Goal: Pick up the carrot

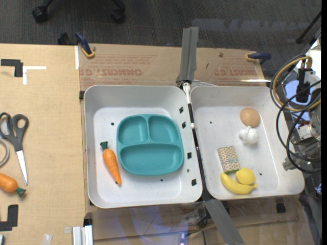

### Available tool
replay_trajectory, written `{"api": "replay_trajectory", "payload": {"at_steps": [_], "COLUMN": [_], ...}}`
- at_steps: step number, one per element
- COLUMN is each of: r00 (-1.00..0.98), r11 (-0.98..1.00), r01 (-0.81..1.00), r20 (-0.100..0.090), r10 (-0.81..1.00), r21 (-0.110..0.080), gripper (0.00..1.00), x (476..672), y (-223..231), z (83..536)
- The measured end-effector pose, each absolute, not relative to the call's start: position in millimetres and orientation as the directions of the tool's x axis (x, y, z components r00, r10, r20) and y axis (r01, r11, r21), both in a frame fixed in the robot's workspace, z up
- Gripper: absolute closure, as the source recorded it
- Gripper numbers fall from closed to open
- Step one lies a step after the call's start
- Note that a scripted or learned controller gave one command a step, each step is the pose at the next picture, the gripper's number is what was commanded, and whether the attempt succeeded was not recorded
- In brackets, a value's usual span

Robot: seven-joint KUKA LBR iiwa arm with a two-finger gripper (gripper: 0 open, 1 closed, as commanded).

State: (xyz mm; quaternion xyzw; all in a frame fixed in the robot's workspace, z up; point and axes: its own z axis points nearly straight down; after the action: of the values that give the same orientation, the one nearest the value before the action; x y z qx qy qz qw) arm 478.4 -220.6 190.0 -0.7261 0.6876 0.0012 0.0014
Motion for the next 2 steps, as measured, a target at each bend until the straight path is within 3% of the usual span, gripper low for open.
{"api": "replay_trajectory", "payload": {"at_steps": [1,2], "r00": [0.44,0.525], "r11": [-0.44,-0.525], "r01": [-0.898,-0.851], "r20": [-0.004,-0.004], "r10": [-0.898,-0.851], "r21": [-0.002,-0.002], "gripper": [1.0,1.0], "x": [483.7,478.7], "y": [-217,-211], "z": [192,172]}}
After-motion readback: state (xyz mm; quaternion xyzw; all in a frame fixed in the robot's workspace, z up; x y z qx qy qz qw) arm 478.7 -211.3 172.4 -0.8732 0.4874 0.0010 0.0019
